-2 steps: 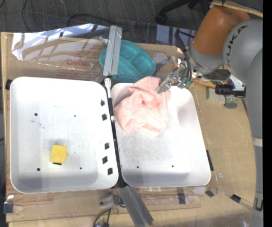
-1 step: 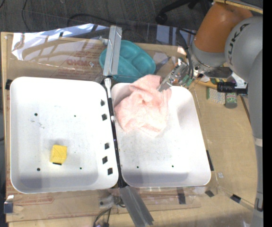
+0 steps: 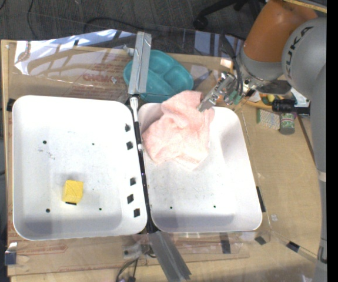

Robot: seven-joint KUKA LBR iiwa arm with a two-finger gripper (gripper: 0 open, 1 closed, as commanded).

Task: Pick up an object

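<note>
**I Reach for the Soft Pink Cloth**

In the lower left of the frame, a small yellow block (image 3: 73, 191) sits alone in the left bin (image 3: 33, 113). It is well apart from me, so I leave it.

Near the top middle, a teal thing (image 3: 160, 75) lies on the table (image 3: 280, 175), just behind the bins.

The pink cloth (image 3: 177, 128) is piled at the top of the right bin (image 3: 239, 207). My gripper (image 3: 207, 103) touches its upper right edge. I think it is the easiest thing to grab. I cannot tell if my gripper is apart or together.
</note>
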